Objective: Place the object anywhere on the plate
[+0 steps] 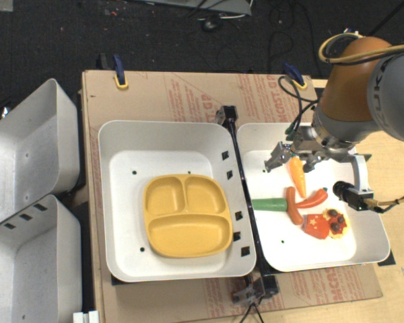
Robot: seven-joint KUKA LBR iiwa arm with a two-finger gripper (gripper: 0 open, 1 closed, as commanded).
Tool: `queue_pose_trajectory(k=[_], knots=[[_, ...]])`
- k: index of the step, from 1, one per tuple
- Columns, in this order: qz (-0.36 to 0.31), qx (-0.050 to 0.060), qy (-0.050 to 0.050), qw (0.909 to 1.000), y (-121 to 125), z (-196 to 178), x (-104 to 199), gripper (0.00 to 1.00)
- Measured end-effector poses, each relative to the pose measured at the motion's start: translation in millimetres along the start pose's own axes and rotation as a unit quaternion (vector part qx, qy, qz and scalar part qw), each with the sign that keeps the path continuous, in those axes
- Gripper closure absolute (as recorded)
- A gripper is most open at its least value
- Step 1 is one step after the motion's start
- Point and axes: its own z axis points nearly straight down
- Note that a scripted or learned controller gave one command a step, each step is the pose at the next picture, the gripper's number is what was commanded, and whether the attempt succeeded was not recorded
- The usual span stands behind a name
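Open yellow plate (pixel 187 215) in left bin (pixel 114 200); toy food cluster (pixel 310 200) crowding right bin (pixel 370 247).

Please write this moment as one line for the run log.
gripper: over right bin, jaws around carrot top | plate: left bin, bare | sausage, chili, green piece, pizza slice: right bin

Yellow plate (pixel 187 215), rounded square with three compartments, two small ones at the far side and one long one at the near side; lying flat near the middle of the left bin (pixel 121 180), apart from its walls; nothing resting on it. Orange toy carrot (pixel 297 173), long and tapered, standing nearly upright in the right bin (pixel 370 247), thick end uppermost between the gripper (pixel 295 156) fingers; lower tip just above the sausage (pixel 293 205) and red chilli (pixel 312 198) lying there.
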Motion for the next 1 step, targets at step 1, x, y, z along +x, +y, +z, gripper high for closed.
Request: queue_pose_trajectory(k=[1], knots=[[-0.001,-0.005,-0.001,1.0,2.6,-5.5,-0.1,0.0]])
